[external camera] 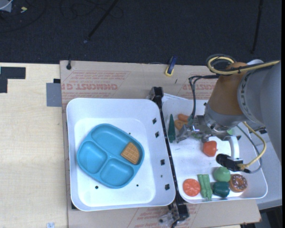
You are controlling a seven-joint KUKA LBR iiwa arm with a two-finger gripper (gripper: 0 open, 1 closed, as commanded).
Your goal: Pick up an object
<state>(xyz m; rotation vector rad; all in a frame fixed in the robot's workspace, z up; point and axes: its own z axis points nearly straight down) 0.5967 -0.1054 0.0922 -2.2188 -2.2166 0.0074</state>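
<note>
White right bin (256, 186) holds the toy foods; the gripper (187, 133) sits low near its upper-left corner beside a green piece (171, 127), positioned for picking. Jaw state cannot be determined.

glossy blue plastic tray (104, 161) in smooth white plastic bin (85, 113), on matt brown cardboard (109, 82).
</note>
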